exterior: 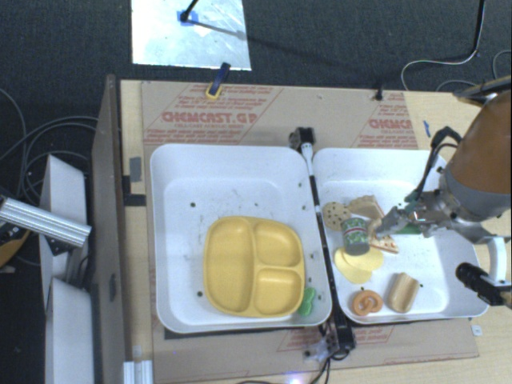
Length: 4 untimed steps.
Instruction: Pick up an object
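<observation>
Nearest the lens, a coiled orange pastry toy point(367, 302) and tan bread-roll toy point(402, 292) lay at six o'clock in the right white bin point(416, 160), unlifted; the tool point(389, 224), grip unreadable, hovered just above a small green-labelled can point(355, 235), so picking remained.

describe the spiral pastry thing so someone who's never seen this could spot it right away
Start at the right white bin, the one the arm reaches into, and go to its near edge. The pastry lies there, left of a tan bread roll and below a flat yellow piece. It alone is round and orange-brown with a coiled swirl.
</observation>
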{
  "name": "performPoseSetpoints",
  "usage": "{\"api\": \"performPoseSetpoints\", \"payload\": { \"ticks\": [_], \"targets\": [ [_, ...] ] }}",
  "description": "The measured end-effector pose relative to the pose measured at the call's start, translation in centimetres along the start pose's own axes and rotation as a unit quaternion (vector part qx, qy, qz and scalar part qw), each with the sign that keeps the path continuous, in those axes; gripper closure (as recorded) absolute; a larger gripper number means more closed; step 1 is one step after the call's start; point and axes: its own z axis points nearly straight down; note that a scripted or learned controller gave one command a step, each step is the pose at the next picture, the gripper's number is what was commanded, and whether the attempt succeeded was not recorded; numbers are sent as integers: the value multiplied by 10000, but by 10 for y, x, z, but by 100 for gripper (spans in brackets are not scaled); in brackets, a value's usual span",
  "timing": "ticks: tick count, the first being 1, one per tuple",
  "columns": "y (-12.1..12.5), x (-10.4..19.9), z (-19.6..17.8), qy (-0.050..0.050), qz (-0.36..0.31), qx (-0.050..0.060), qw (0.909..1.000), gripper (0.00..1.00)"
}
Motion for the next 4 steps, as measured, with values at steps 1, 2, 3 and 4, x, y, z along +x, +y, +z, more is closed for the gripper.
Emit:
{"api": "performPoseSetpoints", "payload": {
  "ticks": [1, 2, 3, 4],
  "targets": [
    [24, -22, 117, 3, 19, 34, 10000, 0],
    [99, -57, 121, -5, -13, -32, 10000, 0],
    [132, -24, 121, -3, -37, 53, 10000, 0],
    [151, 19, 121, -92, -12, 88, 9999, 0]
  ]
}}
